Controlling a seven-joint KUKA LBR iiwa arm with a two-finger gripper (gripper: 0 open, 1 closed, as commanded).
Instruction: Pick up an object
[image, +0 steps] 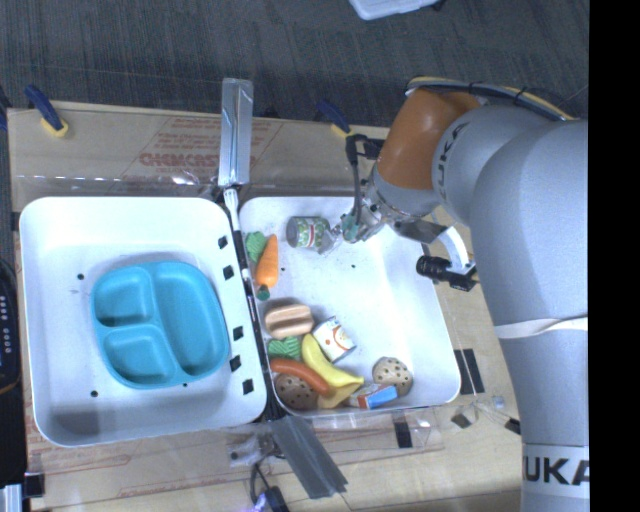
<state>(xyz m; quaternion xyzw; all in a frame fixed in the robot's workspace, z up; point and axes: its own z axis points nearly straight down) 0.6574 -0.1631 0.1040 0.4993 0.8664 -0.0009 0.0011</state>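
Observation:
The right bin (420, 300) holds toy food. A small can (309, 233) lies on its side near the bin's far wall, and my gripper (352, 229) hangs just to the right of it, under the orange wrist band. A carrot (266, 260) and a green piece (255, 245) lie along the left wall. Lower down are a hot dog bun (288, 319), a small carton (335, 339), a banana (328, 370), a sausage (297, 373), a cookie (392, 374) and a blue-and-red piece (379, 397).
The left bin (60, 240) holds a blue divided tray (157, 322). A divider with black clips (238, 290) runs between the bins. My arm (520, 200) covers the bench's right side. The right bin's middle and right floor is bare.

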